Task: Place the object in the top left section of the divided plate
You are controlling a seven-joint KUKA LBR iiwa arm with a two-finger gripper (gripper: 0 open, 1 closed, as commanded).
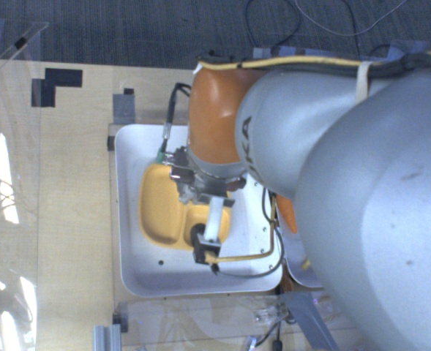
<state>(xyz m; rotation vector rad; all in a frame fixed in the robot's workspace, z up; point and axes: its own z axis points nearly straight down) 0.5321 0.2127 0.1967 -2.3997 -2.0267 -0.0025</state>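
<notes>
While the gripper [200,186] hangs over the yellow divided plate [159,205] | open, shut or holding something: cannot tell | best: go slow, aim top left part.

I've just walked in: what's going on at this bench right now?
A grey KUKA arm reaches in from the right and hangs over the yellow divided plate, which lies in the left white bin. Its wrist hides much of the plate, so whether it carries anything cannot be told.
</notes>
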